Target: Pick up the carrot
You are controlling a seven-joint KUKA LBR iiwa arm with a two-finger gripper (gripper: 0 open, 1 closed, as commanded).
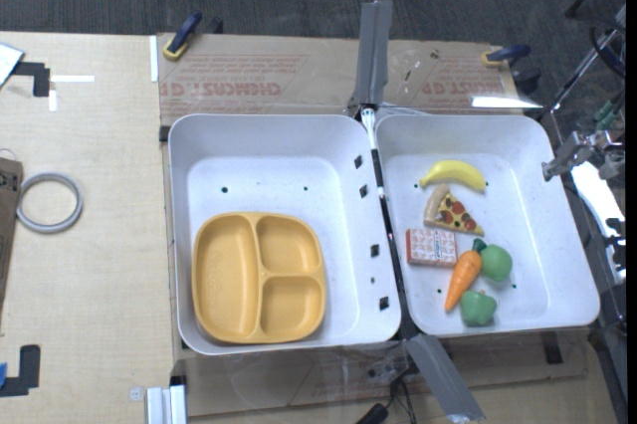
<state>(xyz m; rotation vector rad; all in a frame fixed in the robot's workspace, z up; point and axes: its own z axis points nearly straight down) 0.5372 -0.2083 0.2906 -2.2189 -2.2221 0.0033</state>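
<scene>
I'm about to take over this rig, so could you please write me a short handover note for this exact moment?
Gripper: at the right bin's right rim, above the toys, nothing seen between its fingers; open or shut unclear.
Carrot: lies in the right bin, near its front, tip toward the front edge, touching the two green toys, just right of the small box.
Done: nothing; carrot not yet picked.
Left: reach down, grasp the carrot, lift it.

Left bin (pixel 189 213) holds divided plate (pixel 260 275) at lower-left; right bin (pixel 557 243) holds banana (pixel 454 175) uppermost, pizza slice (pixel 452 211) below it, carrot (pixel 462 279) lower-centre.
</scene>
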